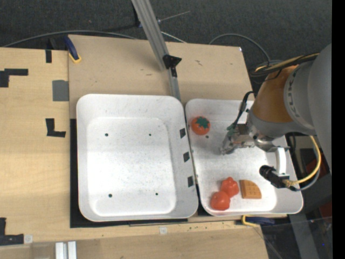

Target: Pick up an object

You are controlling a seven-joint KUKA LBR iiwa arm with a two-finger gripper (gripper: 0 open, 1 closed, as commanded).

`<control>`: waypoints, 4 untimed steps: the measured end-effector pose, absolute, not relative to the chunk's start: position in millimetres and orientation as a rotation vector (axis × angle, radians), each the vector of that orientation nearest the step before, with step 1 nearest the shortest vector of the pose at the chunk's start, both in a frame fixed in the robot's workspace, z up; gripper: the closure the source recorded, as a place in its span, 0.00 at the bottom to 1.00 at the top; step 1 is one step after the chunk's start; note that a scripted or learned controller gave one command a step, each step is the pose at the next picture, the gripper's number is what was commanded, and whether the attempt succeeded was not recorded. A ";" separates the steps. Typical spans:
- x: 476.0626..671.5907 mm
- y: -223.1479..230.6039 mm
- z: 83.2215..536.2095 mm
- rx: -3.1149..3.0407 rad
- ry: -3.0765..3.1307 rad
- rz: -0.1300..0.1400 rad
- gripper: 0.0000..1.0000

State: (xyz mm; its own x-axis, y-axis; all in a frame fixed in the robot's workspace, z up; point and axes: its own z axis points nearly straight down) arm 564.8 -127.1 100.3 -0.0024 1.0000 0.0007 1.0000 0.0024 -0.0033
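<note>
The right bin (213, 109) holds a red tomato-like toy with a green top (201, 125) near its far left, two red pieces (224, 193) near its front, and a tan waffle-like square (250, 189) beside them. My gripper (230, 143) hangs low over the middle of this bin, right of the tomato toy and above the red pieces. Nothing shows between its tips. The grey arm with its orange band (275, 99) covers the bin's right side.
The left bin (129, 155) lies beside the right one on a wooden bench. A slanted grey metal pole (153, 28) reaches down to the bins' far edge. Cables (302, 171) run along the right bin's right side.
</note>
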 end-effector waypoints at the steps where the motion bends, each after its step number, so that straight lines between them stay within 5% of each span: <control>1: 558.1 -132.4 147.9 -2.222 -2.223 -0.002 1.00; 3: 556.0 -133.3 236.0 -2.222 -2.226 -0.003 1.00; 4: 566.9 -79.5 226.1 -2.213 -2.227 0.000 1.00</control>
State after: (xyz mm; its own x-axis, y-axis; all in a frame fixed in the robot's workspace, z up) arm 566.9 -79.5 226.1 -0.0062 1.0000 0.0015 1.0000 0.0062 -0.0019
